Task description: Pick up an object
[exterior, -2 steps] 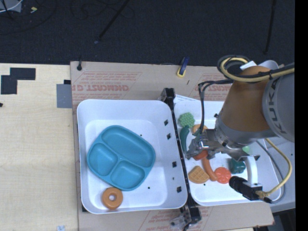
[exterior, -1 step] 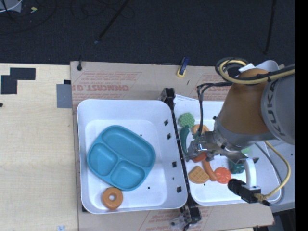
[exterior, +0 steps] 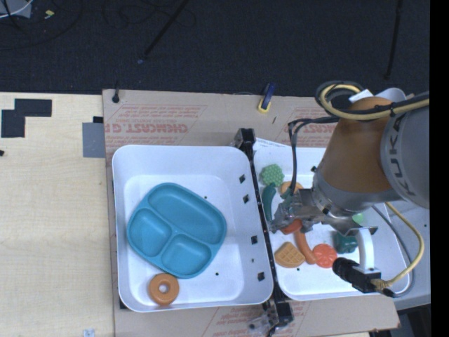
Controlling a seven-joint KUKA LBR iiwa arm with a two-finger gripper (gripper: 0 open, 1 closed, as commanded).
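Toy food pieces (exterior: 306, 250) in right bin (exterior: 393, 276), claw (exterior: 289, 217) low among them, opening impossible to tell

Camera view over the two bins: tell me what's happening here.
A grey KUKA arm reaches in from the right, its gripper down among toy food in the right bin: a green broccoli-like piece, an orange carrot-like piece, a waffle-like wedge. Whether it holds anything can't be seen. The left bin has a blue divided plate and a donut, untouched.
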